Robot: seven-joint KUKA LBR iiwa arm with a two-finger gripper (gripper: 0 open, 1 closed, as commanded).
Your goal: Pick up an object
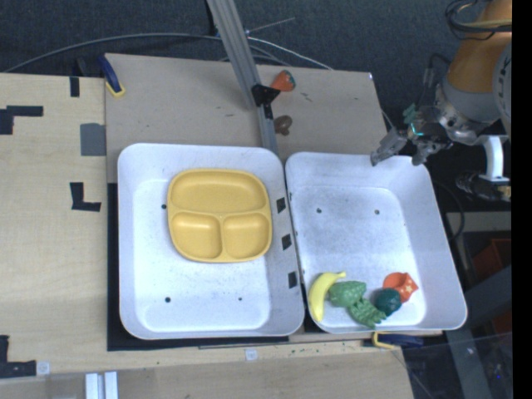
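In the right bin [366, 223], near its front edge, lie a yellow banana [321, 293], a light green toy [348, 293] with a leafy green piece [363, 312] beside it, a dark teal ball [386, 300] and an orange-red toy [401, 284]. My gripper [401, 149] hangs over the bin's far right corner, well away from these toys. Its fingers are spread apart with nothing between them.
The left bin [141, 248] holds a yellow divided plate [220, 214]. A grey metal pole [237, 44] slants down from the top to the gap between the bins. An orange clamp [284, 80] sits on the board behind the bins.
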